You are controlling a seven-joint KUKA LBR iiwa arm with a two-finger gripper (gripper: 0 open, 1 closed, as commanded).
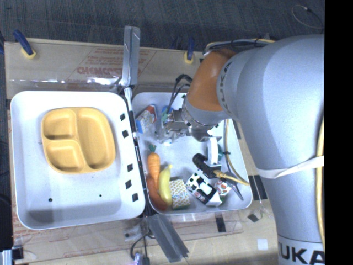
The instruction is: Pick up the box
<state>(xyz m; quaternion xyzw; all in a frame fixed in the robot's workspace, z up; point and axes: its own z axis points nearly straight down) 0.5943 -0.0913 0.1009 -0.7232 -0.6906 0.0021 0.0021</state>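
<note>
You are still at the reaching step: the gripper hangs low in the right bin, nothing between its fingers that I can see, and must go down past the carrot to the box.

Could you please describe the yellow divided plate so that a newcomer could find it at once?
Look at the left white bin, away from the arm. The plate lies flat in its upper half, alone there. It is pale yellow with rounded corners and three compartments, unlike the small cluttered items in the other bin.
</note>
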